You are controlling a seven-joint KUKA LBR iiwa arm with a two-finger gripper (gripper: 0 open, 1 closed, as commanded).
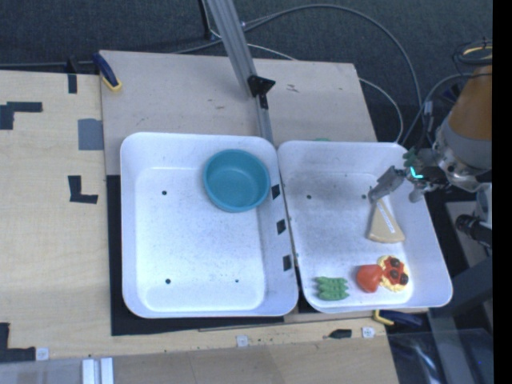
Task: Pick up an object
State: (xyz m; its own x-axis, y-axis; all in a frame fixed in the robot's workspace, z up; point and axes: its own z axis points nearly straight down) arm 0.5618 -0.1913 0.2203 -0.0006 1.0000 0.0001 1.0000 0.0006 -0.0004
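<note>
Tan wedge [386,225] lies flat, just below the claw [387,186]; grip state unclear.

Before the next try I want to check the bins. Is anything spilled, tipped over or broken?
Nothing stands out. The blue bowl sits upright in the left bin. In the right bin a beige wedge, a red and yellow toy and a green toy lie apart, all looking intact.

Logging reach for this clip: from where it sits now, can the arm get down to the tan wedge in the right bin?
Probably yes. The end effector hangs just above the tan wedge in the right bin, with nothing between them. The nearest items, the red and yellow piece and the green piece, lie apart.
</note>
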